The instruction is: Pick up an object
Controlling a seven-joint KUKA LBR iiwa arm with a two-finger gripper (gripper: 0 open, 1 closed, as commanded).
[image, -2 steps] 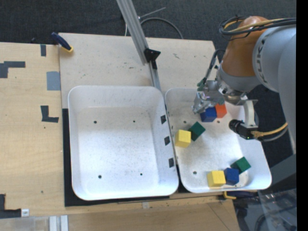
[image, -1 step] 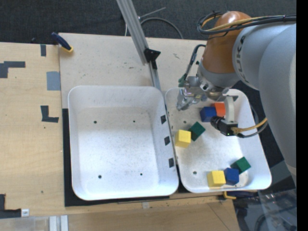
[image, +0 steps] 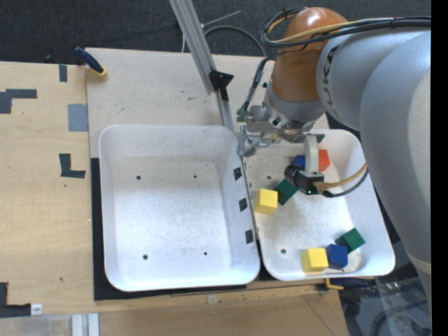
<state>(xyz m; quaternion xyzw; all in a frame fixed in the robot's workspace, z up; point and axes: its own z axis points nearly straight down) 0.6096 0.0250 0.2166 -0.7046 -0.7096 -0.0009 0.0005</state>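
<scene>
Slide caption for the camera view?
Pick attempt: gripper poised at the left edge of the right bin, near a yellow cube and a dark green block.

Your widest room is over the left bin [image: 168, 208], whose floor lies open from wall to wall. In the right bin [image: 301, 222] a bare patch runs through the middle, between the yellow cube [image: 267, 201] by the dividing wall and the second yellow cube [image: 315, 259], blue cube [image: 337, 256] and green cube [image: 353, 239] bunched at the near right corner. That bin's far half is tight: the claw [image: 246, 144] hangs at its far left corner, the arm [image: 378, 82] covers its far right, a dark green block [image: 285, 191], blue block [image: 299, 163] and orange block [image: 323, 159] crowd the floor there, and a slanted metal bar [image: 196, 40] crosses the bench [image: 140, 96] behind.
</scene>
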